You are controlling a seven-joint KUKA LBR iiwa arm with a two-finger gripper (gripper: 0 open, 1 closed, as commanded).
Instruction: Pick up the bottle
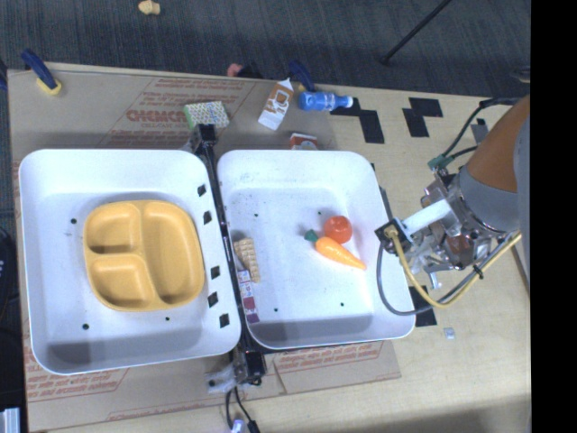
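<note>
Camera view: blue bottle (pixel 323 102) lies beyond the bins, label unreadable; end effector (pixel 431 258) state indiscernible.

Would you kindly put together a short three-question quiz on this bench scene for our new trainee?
1. True or false: the blue plastic bottle lies inside the right white bin.
2. Multiple choice: what sits in the left white bin? A) an orange toy carrot B) a yellow divided plate C) a small carton
3. Fill in: the orange toy carrot touches a red ______.

Key
1. False. The bottle lies on the cardboard behind the right bin; the two-finger gripper hangs beyond that bin's right rim.
2. B, the yellow divided plate.
3. Tomato: the round red toy tomato.
</note>
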